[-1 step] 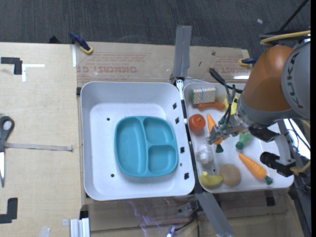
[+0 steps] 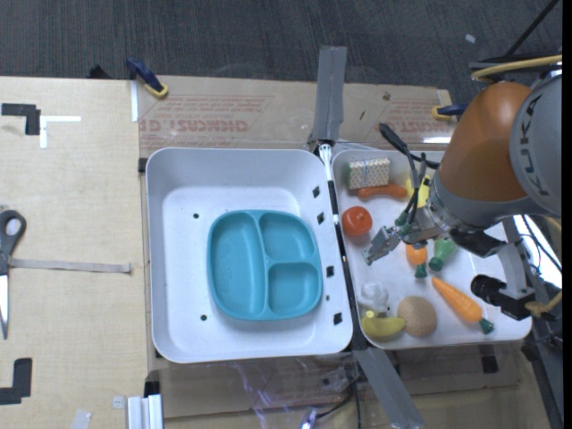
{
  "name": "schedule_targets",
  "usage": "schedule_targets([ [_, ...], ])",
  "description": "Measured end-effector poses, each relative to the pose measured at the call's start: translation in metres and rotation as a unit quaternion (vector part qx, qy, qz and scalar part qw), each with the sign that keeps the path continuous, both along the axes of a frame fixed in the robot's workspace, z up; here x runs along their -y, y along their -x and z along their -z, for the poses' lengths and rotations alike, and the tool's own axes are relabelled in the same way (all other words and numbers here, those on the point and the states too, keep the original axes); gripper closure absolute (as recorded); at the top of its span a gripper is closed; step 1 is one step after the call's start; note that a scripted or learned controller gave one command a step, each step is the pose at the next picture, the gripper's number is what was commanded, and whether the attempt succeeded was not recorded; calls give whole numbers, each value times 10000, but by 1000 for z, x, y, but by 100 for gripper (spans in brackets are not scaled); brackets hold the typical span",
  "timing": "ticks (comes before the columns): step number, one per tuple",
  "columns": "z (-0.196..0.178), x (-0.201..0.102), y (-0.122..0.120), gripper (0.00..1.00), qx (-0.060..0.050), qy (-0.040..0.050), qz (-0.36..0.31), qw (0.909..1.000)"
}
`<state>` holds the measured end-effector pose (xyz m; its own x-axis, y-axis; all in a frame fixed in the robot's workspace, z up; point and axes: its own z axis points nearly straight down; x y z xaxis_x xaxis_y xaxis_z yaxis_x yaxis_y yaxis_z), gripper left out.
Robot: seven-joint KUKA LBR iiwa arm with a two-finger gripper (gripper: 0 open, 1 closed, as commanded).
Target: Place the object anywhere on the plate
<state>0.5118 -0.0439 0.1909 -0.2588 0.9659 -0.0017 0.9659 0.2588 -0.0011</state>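
We see the teal three-section plate point(image 2: 265, 264) lying flat, centred in the left bin point(image 2: 170, 239), with nothing on it.

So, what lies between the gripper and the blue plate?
In the camera view, the two bins' adjoining walls and bare white floor lie between the gripper and the blue plate. The tomato sits just above that line.

The bench point(image 2: 71, 311) bears two white bins point(image 2: 170, 266), and seemingly scissors point(image 2: 9, 248).

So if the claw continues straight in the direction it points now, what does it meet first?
Probably bare floor of the right bin just below the tomato, then the divider wall. The claw points left and slightly down; its height is unclear.
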Motion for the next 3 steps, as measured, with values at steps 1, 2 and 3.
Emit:
schedule_targets([
  [1,-9,1,-1,100,5,9,-11,10000],
  [2,-29,-64,4,100,14,-4,101,9999],
  [3,-21,-114,-4,100,1,-2,-942,9956],
])
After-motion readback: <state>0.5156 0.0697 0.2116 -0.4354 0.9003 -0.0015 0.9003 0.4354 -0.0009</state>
